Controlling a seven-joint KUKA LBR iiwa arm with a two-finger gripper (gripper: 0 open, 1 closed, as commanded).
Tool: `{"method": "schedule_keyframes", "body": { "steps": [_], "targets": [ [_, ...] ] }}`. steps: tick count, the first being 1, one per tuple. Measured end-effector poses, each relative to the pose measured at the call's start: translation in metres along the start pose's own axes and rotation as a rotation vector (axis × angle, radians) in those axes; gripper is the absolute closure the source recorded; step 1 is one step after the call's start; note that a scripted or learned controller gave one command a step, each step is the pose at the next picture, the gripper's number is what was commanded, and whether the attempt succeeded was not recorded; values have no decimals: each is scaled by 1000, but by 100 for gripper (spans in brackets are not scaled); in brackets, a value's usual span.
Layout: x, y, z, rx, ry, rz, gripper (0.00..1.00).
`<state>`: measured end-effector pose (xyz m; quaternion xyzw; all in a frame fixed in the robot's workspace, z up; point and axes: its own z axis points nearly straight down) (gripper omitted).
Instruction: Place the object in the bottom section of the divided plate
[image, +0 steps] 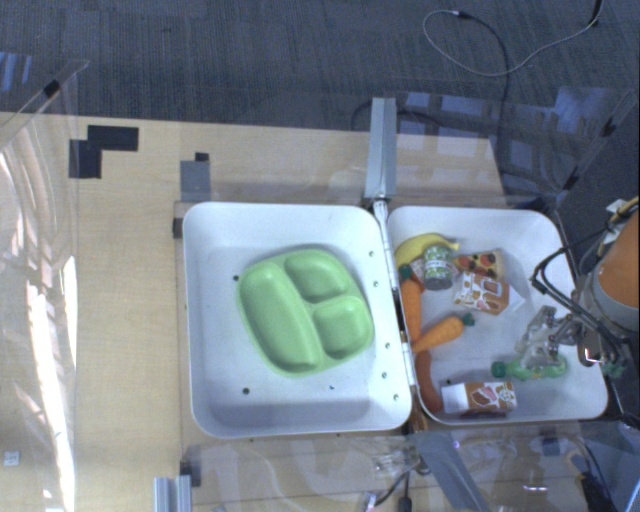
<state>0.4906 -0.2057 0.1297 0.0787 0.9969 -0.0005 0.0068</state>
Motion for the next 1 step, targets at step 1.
{"method": "schedule_keyframes", "body": {
  "steps": [1],
  "targets": [
    [-1, 9, 39, 0, -6, -378, 100]
  ]
}}
